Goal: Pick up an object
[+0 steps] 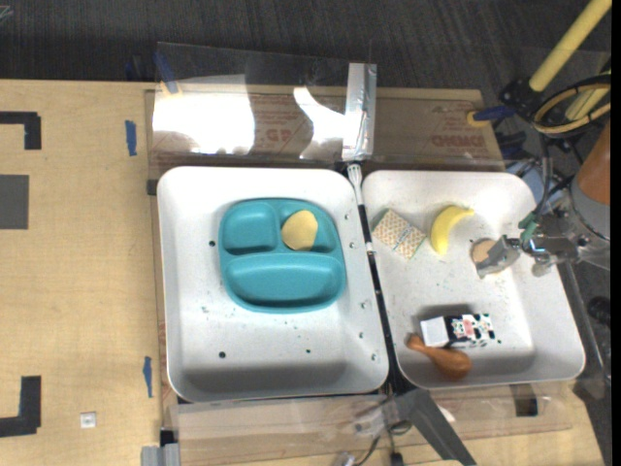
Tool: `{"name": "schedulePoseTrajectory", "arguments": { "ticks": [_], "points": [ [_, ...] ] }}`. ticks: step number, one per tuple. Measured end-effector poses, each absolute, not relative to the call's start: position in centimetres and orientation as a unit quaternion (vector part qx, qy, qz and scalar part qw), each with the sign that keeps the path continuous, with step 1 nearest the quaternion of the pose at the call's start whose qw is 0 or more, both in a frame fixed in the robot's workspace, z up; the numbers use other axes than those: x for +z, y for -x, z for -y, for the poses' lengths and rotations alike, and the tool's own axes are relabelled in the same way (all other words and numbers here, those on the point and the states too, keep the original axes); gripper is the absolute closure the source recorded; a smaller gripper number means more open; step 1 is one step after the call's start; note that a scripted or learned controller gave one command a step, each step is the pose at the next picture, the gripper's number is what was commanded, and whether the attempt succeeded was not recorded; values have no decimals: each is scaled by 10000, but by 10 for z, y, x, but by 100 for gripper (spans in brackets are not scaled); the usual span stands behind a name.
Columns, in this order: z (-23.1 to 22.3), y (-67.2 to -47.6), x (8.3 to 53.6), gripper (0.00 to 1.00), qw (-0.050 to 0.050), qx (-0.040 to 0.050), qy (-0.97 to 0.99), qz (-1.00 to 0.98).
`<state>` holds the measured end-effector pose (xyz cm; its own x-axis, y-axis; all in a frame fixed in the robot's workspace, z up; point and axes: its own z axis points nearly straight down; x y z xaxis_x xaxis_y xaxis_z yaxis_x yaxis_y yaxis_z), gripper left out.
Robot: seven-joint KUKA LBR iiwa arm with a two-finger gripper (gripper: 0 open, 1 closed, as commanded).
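Nothing lifted yet: gripper (497, 256), jaws' state unclear, hovers just right of the banana (447, 227).

The right bin (558, 352) carries five loose things. A yellow banana (447, 227) lies curved near the far edge, about midway along it. Just left of it, a small checked packet (399, 234) lies tilted, close to the bin's left wall. A small tan lump (482, 252) lies right of the banana, toward the right side. Near the near edge, a black-and-white box (459, 330) lies flat, and a brown drumstick-shaped thing (441, 355) lies touching its near side.

In the left bin (184, 260), a teal divided tray (281, 270) sits at the middle, with a yellow rounded lump (300, 229) in its far right compartment.
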<state>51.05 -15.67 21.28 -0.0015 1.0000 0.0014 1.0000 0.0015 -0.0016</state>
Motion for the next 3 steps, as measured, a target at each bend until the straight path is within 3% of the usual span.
{"name": "schedulePoseTrajectory", "arguments": {
  "ticks": [1, 2, 3],
  "points": [
    [121, -564, 89, 0, -40, -31, 7152, 6989],
    [122, -565, 99, 100, -57, -37, 7159, 6982],
    [122, -565, 99, 0, -49, -31, 7159, 6981]
  ]
}}
